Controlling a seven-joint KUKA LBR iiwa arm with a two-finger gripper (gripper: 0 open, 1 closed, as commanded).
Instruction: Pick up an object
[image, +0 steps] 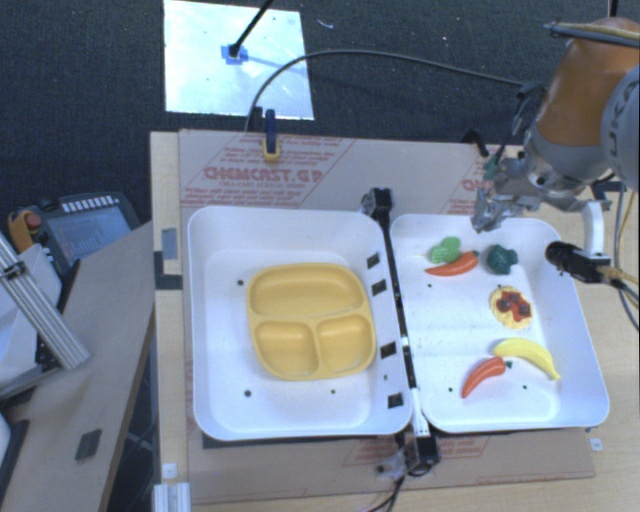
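The arm came in from three o'clock, its grey and orange wrist high at the upper right, with the claw (490, 215) hanging over the twelve o'clock rim of the right bin (580, 400). Whether the claw was wide or narrow could not be told at that size and angle; nothing showed between its tips, so it appeared to carry nothing.

The nearest candidates lay just toward six o'clock of the claw: a green vegetable (445, 247) touching an orange pepper (452, 265), and a dark green broccoli piece (501, 259) slightly apart at their three o'clock. Farther down sat a pizza slice (512, 307), a banana (528, 356) and a second orange pepper (484, 373). The left bin (215, 330) held a yellow divided tray (305, 320).

To do the pick well, the broccoli piece seemed the sensible target, since it stood free of its neighbours. The claw would likely need to descend centred over it, straddling it squarely, and close only once low enough; a grasp at the touching pair risked nudging one away.
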